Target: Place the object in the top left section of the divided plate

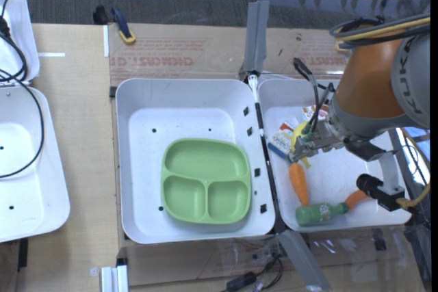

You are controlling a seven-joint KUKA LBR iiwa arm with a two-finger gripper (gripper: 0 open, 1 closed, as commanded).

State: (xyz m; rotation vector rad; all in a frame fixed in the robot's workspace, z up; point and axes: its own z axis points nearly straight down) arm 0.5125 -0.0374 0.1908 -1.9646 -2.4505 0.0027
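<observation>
A light green divided plate lies in the left bin, with one wide section at the top and two smaller ones below. My gripper is low in the right bin, among the objects there. Just below it lies an orange carrot. A yellow item and a white and blue packet sit right beside the gripper. The arm hides part of the pile behind it.
A green bottle lies near the right bin's front wall, with another orange piece beside it. A grey divider post stands between the bins. A white sink-like fixture with black cables sits at the far left.
</observation>
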